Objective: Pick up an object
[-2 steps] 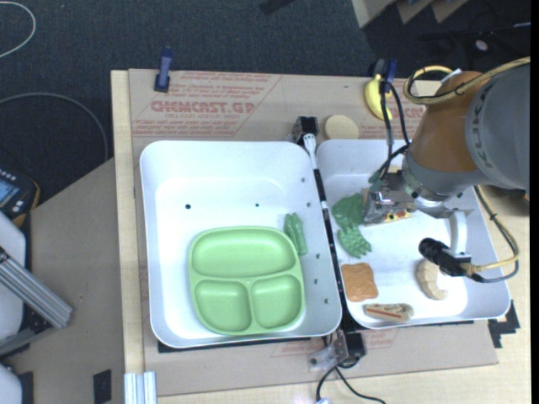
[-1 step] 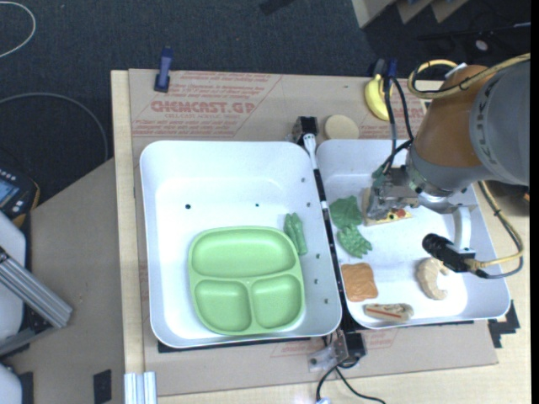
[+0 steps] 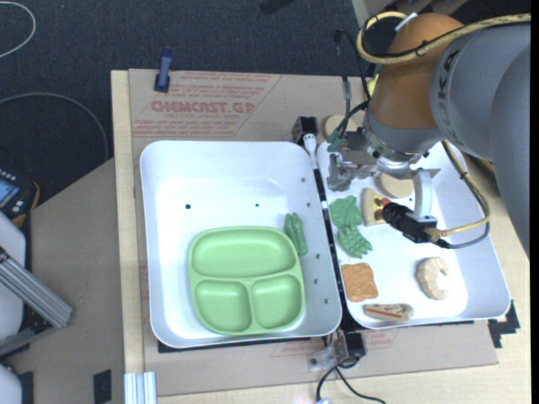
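Observation:
My gripper (image 3: 340, 175) hangs low over the back left corner of the right bin (image 3: 480, 251), close to the wall between the bins. Just in front of it lies a green leafy piece (image 3: 344, 211), with a second green leafy piece (image 3: 354, 241) nearer the front. A pale yellow block (image 3: 370, 206) sits just right of the first leaf. Toward the front are a brown toast-like square (image 3: 360, 281), a beige bun-shaped piece (image 3: 433, 277) and a long tan piece (image 3: 387, 311). Nothing is visibly held.
The left bin (image 3: 168, 192) holds a green divided plate (image 3: 245, 278) and a small green pod (image 3: 294, 232) by its right wall. The grey and orange arm covers the back of the right bin. A blue clip (image 3: 163, 69) lies on the board behind.

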Controlling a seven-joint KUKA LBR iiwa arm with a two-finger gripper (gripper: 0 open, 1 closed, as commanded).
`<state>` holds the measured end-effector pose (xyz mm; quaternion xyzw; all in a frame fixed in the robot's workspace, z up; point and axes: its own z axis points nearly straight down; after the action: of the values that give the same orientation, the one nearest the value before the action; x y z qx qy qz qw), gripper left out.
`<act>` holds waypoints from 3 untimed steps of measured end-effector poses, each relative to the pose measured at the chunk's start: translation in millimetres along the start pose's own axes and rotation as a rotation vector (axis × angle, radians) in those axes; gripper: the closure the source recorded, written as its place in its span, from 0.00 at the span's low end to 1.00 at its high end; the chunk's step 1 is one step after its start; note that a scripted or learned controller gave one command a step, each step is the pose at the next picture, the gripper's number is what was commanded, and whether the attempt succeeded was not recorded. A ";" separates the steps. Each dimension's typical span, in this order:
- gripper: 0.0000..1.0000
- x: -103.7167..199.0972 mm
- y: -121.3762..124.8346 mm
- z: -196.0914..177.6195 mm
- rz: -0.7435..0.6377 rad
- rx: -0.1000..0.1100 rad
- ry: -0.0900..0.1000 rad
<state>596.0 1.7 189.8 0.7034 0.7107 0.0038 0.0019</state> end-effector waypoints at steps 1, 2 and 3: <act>1.00 -30.3 -68.1 -90.0 0.014 0.001 -0.003; 1.00 41.1 -118.3 -76.2 0.006 0.014 -0.001; 1.00 86.4 -116.4 -44.2 0.007 0.014 -0.002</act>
<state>478.4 86.8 233.2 0.7059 0.7083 -0.0019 -0.0026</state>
